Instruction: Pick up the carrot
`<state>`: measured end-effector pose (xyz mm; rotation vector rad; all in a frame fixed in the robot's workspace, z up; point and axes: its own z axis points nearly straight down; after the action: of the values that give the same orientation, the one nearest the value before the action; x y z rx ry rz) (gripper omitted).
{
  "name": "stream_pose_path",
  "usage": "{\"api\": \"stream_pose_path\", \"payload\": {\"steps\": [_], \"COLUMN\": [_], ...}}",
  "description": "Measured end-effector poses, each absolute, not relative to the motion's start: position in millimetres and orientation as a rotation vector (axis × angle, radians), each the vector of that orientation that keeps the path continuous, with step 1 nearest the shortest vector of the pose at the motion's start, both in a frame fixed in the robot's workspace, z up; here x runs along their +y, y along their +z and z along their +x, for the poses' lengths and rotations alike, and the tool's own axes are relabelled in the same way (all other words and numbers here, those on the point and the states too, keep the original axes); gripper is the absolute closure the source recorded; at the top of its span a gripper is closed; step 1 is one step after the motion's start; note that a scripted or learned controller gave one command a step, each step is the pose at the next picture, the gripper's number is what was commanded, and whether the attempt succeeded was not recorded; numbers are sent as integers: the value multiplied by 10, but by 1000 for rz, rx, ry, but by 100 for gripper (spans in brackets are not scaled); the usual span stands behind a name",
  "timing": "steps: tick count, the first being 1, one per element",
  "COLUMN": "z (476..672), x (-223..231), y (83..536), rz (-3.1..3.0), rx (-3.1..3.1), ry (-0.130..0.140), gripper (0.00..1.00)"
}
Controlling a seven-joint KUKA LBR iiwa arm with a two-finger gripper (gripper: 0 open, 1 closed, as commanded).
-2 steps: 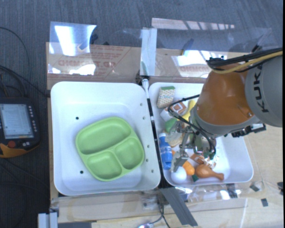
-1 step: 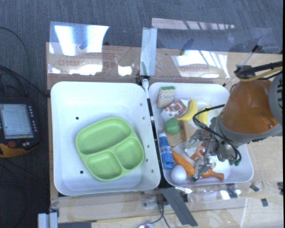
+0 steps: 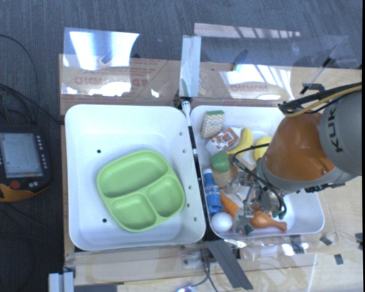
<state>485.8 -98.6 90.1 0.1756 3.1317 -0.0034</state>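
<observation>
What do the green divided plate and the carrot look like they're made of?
The green plate looks like moulded plastic: uniform matte pastel colour, rounded compartments, soft sheen. The carrot seems to be a plastic toy, smooth and evenly orange, though it is small and partly hidden.

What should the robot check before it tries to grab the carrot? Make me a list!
1. Carrot in sight: ok, it lies in the right bin, near the front.
2. Hand near the carrot: ok, just to its right.
3. Room around the carrot: not ok; the blue bottle and white ball crowd it.
4. Hand has the carrot: cannot tell.
5. Right target: not ok yet; another orange toy lies under the hand.
6. Green plate out of the way: ok, in the left bin.
</observation>
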Motion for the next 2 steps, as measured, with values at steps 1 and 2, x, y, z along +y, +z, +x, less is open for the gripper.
{"api": "stream_pose_path", "payload": {"steps": [1, 2], "z": [4907, 4960], "x": [-1001, -985], "y": [921, 917], "rz": [-1119, -1331], "rx": [2914, 2829], "ry": [-21, -20], "gripper": [0, 0]}}
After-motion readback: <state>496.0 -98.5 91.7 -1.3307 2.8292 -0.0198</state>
